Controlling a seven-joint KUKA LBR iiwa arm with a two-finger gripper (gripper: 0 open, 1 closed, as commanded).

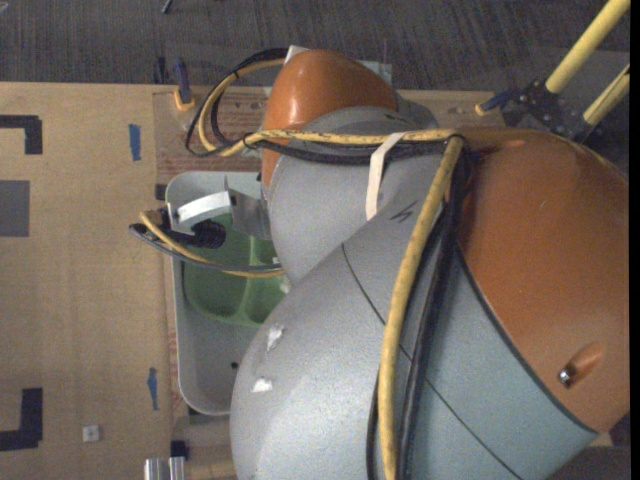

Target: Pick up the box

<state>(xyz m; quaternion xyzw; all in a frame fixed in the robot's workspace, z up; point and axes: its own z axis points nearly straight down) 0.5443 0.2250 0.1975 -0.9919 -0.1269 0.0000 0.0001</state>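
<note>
Crowding the camera, the grey-and-orange arm [420, 298] hides most of the shallow white bin [195, 368], so any descent risks closing on air or the green plastic insert [235, 288]. Neither the box nor the pincer's state can be made out.
</note>
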